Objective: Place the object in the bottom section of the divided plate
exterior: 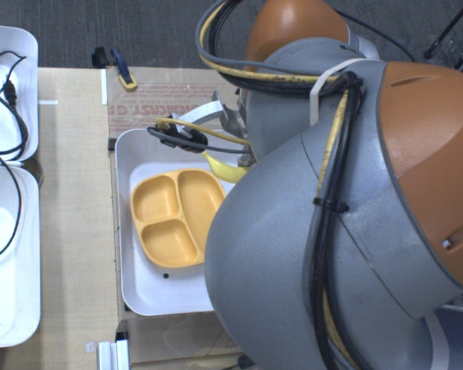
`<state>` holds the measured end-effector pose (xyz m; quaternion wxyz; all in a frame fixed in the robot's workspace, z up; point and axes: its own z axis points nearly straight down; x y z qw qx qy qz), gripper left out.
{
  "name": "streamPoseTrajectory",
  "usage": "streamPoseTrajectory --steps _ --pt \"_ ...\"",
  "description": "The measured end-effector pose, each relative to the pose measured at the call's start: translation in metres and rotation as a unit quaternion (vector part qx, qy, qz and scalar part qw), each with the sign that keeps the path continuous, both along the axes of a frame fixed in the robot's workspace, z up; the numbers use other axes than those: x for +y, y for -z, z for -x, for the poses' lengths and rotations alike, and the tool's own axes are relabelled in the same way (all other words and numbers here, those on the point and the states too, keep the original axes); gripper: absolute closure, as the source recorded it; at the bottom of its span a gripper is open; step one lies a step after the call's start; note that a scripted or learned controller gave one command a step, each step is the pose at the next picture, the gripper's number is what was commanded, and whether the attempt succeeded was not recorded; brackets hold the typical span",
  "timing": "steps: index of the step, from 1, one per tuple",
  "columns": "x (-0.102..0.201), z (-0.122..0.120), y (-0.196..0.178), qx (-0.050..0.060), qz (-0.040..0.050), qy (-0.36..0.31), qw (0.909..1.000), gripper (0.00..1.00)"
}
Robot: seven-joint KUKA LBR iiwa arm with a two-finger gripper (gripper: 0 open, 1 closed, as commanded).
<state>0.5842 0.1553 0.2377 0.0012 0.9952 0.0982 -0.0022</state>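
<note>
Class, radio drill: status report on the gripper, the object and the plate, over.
Gripper above the bin's far edge, fingers unclear. Yellow object beside the plate, not in it. Arm covers the bin's right side.

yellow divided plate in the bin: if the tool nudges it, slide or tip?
The divided plate looks like smooth moulded plastic lying flat on the white bin floor, so it probably slides rather than tips. Its low, broad shape suggests it is light and stiff. The raised rims and dividers might catch a finger and rotate it.
</note>
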Motion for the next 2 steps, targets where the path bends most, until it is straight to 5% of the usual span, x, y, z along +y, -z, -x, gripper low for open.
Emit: streamPoseTrajectory --steps 2 --pt "0.009 0.019 0.0 0.0 0.0001 -0.002 1.0 1.0"
